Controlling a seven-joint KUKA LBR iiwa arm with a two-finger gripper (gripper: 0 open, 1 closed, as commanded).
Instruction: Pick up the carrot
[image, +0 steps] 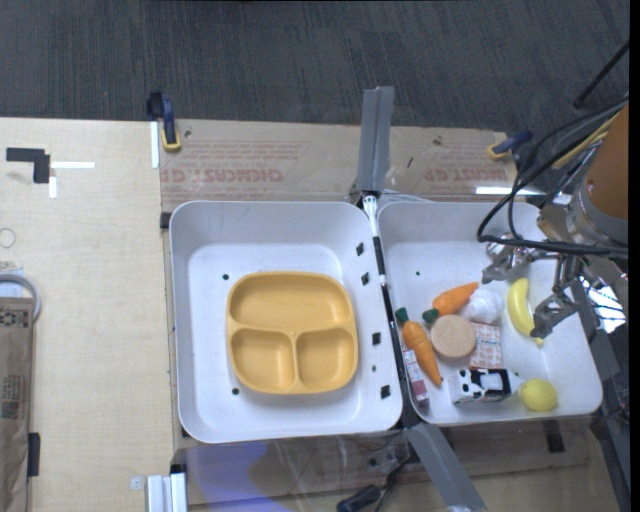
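The left bin (190, 300) is seen beside the right bin (400, 225), and within it a yellow divided plate (293, 332) is laid flat at the middle. In the right bin, everything is placed around a round tan disc (453, 337): one carrot (422, 351) is laid just left of the disc, a second carrot (456, 297) just above it, a banana (518, 306) to its right, a black-and-white carton (484, 384) below it, and a lemon (539, 394) lower right. The gripper (530, 290) is held above the banana, right of the disc, with its fingers spread apart and nothing clamped between them.
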